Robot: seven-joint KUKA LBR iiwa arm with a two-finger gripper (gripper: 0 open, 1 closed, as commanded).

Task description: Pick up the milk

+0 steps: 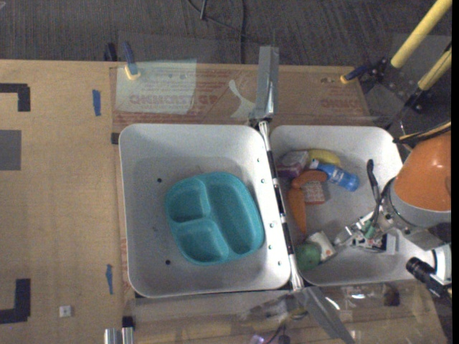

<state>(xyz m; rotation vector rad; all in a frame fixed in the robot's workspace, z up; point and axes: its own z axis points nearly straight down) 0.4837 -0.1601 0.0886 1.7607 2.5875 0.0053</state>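
Observation:
The milk [323,245] is a small white carton lying in the right bin [358,274], near its front left corner, tilted and touching a green apple [308,257]. My gripper [362,234] hangs low in that bin just to the right of the carton, very close to its right end. I cannot make out whether it touches the carton. The arm's orange band [428,179] sits above the bin's right side.
The right bin also holds an orange carrot [297,208], a red-orange box [313,190], a blue bottle [338,176], a yellow banana [324,155] and a purple item [292,164]. A teal divided plate [213,218] lies in the left bin [143,156].

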